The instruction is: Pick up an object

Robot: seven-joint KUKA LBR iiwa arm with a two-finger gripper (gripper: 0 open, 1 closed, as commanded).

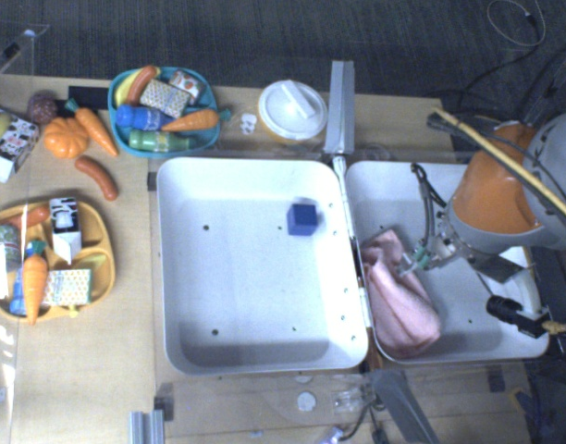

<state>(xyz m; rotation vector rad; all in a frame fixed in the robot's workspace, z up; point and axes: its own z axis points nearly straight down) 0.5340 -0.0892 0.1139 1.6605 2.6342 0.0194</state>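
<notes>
We saw a KUKA arm [533, 178] with a smooth, rounded grey casing and a broad orange band [491, 197] that flared like a cone above the wrist. Below the band sat a grey ring, and from it a narrower wrist section of pale metal ran down to the gripper [420, 259], a small, cluttered assembly of light grey parts with a hint of green on it. A thin dark cable [429, 195] looped along the wrist toward the gripper. A black cylindrical fitting [507, 310] with a dark lead showed beneath the arm's body.
</notes>
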